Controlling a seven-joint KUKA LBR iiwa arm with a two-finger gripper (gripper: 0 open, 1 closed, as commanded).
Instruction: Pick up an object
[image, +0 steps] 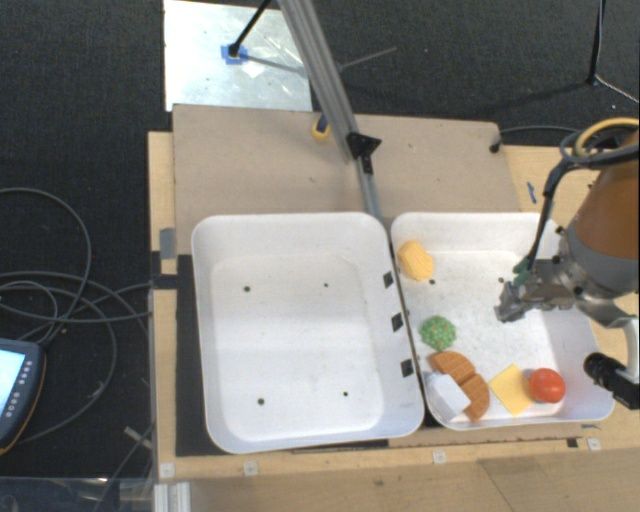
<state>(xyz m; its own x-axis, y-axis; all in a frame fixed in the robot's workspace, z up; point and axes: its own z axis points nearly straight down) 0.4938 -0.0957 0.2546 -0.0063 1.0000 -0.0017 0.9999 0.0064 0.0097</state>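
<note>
Over the right bin (480, 235), the jaws (510, 308) hang at the end of the grey arm (600, 235), which reaches in from the right side with its orange band just above the wrist. Whether the jaws are spread or pressed together cannot be told; they show as a dark, blurred cluster, and nothing can be seen between them.

Nearest to the jaws, toward the front of the bin, lie a yellow block (511, 389) and a red ball (546, 385), just beside each other near the front right corner. To the left of the jaws sits a green lump (437, 331), apart from them across bare white floor. Just in front of that lump lies a brown curved piece (464, 376), with a white block (448, 394) touching its left side, both against the front left corner. Farther left and toward the back, a yellow lump (416, 261) rests close to the wall between the two bins.

Beyond that wall lies the left bin (215, 240), well apart from the jaws. Both bins sit on the desk (260, 160), and a grey pole (330, 85) slants across its back. Farthest off, on the dark floor at the left, are loose cables (60, 290) and a handheld screen (15, 390).
</note>
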